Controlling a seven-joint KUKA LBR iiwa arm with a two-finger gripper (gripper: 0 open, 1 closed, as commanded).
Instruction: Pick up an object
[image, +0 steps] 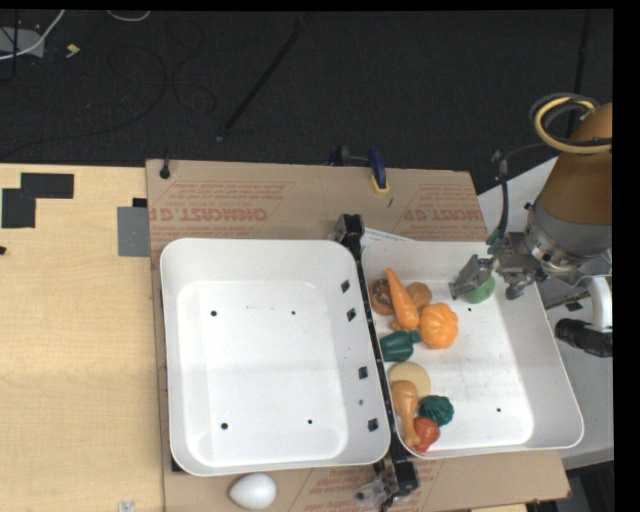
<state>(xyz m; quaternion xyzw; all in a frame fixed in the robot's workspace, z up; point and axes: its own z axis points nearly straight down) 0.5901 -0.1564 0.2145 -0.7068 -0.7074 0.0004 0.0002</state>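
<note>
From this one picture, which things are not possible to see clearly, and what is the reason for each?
- Small green round object: partly covered by the grey gripper in the camera view, so a grasp cannot be confirmed.
- Grey and orange arm: cut off by the right edge.
- Toy foods under the orange carrot in the right white bin: overlapping, hard to identify.
- White egg-shaped object: partly hidden behind the left white bin rim.

A light wooden bench (70, 340) carries a brown cardboard sheet (270, 205), printed with red lettering; on the sheet sit two shallow white bins, left bin (200, 262) and right bin (545, 395), touching, with a white egg (252, 490) lying just before the left bin
</note>
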